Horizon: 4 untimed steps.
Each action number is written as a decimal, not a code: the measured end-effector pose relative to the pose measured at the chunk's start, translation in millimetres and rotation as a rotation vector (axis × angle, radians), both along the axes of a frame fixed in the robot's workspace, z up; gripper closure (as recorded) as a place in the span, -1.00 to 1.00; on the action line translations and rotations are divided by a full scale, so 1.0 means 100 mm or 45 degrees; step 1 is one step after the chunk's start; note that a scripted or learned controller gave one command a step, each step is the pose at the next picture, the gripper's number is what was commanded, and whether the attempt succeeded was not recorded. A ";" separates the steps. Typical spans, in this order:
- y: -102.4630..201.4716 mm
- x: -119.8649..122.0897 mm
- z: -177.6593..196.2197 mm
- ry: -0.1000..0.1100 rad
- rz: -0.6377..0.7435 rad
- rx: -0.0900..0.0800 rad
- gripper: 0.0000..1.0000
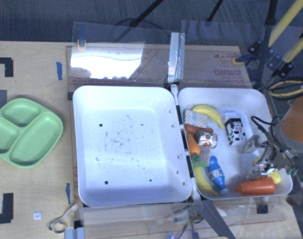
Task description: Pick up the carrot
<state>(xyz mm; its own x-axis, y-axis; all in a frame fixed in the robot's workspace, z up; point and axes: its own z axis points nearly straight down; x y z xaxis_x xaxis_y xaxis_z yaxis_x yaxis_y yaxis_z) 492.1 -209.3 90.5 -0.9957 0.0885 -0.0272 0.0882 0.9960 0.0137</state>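
An orange carrot (pixel 193 142) lies along the left wall of the right bin (pixel 256 97), partly under a small round can (pixel 207 140) and a patterned packet (pixel 197 118). My gripper (pixel 261 167) hangs low over the right bin's front right corner, far to the right of that carrot. Just below it lies a long orange-red vegetable-shaped piece (pixel 254 186) against the front wall, with a small yellow item (pixel 275 177) at its right end. Nothing shows held in the gripper.
The right bin also holds a banana (pixel 210 113), a second banana (pixel 204 180) under a blue bottle (pixel 216 173), and a cow-patterned carton (pixel 235 129). The left bin (pixel 81 133) stands alongside. A green divided plate (pixel 25 132) rests on the bench at far left.
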 end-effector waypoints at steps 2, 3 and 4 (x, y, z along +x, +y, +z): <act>0.98 -0.10 -0.03 0.026 -0.418 -0.009 -1.00; 1.08 -0.01 -0.03 0.031 -0.935 0.000 -1.00; 1.10 0.61 -0.03 0.029 -0.890 0.000 -1.00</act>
<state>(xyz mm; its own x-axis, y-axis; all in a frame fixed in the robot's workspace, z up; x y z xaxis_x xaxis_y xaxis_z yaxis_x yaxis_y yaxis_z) 553.3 -99.7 87.5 -0.7057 0.7084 -0.0073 0.7084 0.7058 0.0043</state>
